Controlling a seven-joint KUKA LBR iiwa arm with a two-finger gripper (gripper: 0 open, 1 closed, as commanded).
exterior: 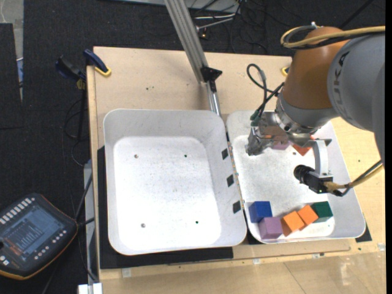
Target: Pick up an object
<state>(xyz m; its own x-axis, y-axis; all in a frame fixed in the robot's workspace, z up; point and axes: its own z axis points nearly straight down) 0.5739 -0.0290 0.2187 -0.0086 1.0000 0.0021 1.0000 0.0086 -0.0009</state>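
Observation:
My gripper (262,143) hangs over the upper left part of the right bin (349,222), close to the wall between the two bins. A small pale purple block (279,143) shows right beside it, partly hidden under the wrist, and a red-orange piece (301,147) lies just to its right. I cannot tell whether the purple block is held. Along the bin's front edge sit a blue block (260,210), a purple block (271,227), an orange block (293,220) and a green block (322,211).
The left bin (113,164) lies beside the right one on the wooden bench. A metal pole (190,38) slants down to the bins' shared back corner. A black cable part (309,177) hangs from the arm over the right bin. A teach pendant (30,231) lies at lower left.

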